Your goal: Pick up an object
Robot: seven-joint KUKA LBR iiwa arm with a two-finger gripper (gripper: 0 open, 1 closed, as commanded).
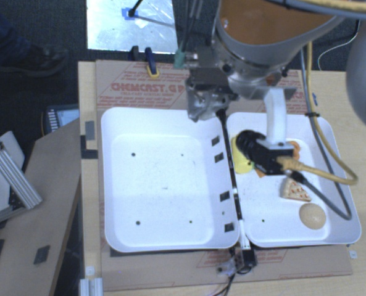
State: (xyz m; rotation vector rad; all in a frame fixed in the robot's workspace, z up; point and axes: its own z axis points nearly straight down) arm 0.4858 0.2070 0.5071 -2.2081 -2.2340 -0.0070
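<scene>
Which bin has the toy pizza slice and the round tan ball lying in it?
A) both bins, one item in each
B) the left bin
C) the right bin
C: the pizza slice and the tan ball lie close together in the right bin, near its front right corner.

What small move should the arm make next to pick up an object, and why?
Probably move the claw toward the right bin before lowering. The claw sits at the far end of the divider between the bins, while the objects, a yellow piece, a pizza-slice toy and a round tan ball, all lie in the right bin.
</scene>
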